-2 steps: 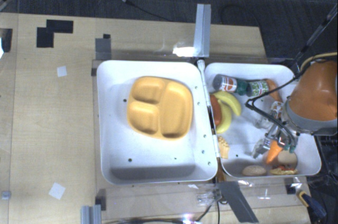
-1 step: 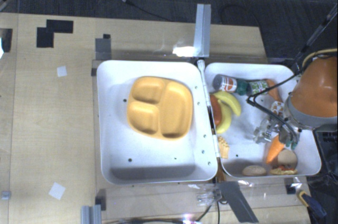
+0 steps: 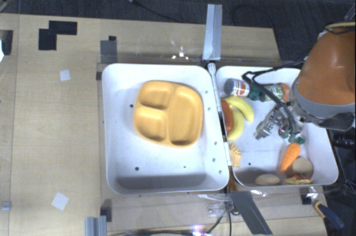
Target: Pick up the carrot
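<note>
The orange carrot (image 3: 290, 156) with a green top lies in the right bin (image 3: 328, 158), near its front right, pointing toward the front. My gripper (image 3: 277, 130) hangs over the middle of that bin, just up and left of the carrot's green end. It is open, with nothing between its fingers. The grey and orange arm (image 3: 328, 76) covers the bin's back right corner.
Also in the right bin are a yellow banana (image 3: 240, 113), a red sausage (image 3: 227, 113), a small can (image 3: 236, 86), a green bottle (image 3: 266, 91) and brown lumps (image 3: 302, 165) by the carrot's tip. A yellow divided plate (image 3: 168, 113) sits in the left bin (image 3: 119, 134).
</note>
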You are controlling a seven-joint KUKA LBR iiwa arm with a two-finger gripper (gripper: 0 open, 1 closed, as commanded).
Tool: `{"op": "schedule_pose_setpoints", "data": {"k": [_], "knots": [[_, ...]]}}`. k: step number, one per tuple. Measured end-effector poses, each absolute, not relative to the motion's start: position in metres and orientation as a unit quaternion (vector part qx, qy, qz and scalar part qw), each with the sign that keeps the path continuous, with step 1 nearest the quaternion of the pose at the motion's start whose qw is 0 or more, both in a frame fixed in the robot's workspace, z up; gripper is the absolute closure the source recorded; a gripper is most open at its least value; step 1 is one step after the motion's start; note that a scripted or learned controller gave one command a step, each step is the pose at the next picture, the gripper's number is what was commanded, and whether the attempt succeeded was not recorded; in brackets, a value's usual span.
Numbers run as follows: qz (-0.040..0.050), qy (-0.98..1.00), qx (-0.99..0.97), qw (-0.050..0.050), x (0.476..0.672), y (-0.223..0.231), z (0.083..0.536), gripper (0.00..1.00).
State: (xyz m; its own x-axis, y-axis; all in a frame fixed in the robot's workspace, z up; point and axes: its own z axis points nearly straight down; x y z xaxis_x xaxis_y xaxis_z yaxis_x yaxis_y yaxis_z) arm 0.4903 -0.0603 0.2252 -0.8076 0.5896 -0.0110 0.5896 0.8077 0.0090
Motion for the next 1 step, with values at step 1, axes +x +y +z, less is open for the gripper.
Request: {"op": "schedule_pose_setpoints", "data": {"k": [1], "knots": [[-0.0003,0.966,0.260,0.010,0.5389,-0.1534,0.0908,1.00]]}}
